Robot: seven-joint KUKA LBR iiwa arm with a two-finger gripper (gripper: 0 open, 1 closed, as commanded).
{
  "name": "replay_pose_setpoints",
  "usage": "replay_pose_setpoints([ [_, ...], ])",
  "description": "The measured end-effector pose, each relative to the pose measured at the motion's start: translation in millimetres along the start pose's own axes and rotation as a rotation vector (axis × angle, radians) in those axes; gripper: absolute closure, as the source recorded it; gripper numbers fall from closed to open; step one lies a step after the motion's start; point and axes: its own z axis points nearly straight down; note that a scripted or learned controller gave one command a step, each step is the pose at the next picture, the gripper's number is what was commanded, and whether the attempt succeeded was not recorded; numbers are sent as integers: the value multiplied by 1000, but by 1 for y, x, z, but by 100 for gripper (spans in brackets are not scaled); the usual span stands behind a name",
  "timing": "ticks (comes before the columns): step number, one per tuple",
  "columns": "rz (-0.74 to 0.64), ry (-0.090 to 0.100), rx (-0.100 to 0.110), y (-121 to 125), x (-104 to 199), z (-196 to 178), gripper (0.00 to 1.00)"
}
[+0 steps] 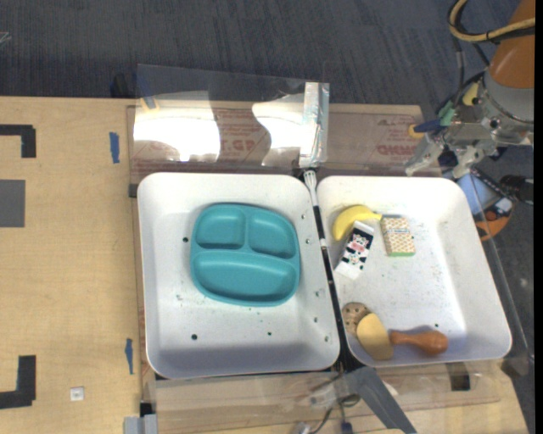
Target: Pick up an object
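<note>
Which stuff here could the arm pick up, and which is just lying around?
Candidates to pick up, right bin:
yellow banana-shaped toy
black-and-white patterned card
small tan speckled box
wooden-handled brush
gripper

Just there:
teal divided plastic plate in left bin
clear plastic sheet

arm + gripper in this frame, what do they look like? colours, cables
The arm shows a grey wrist section under an orange band. The gripper is pale metal with small blue fittings and a yellow-orange tag on its side. A yellow cable loops above the arm, with dark cables beside it.
</note>
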Motion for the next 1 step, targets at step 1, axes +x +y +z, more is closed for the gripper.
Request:
replay_pose_setpoints([
  [1,389,1,10,-51,22,105,0],
])
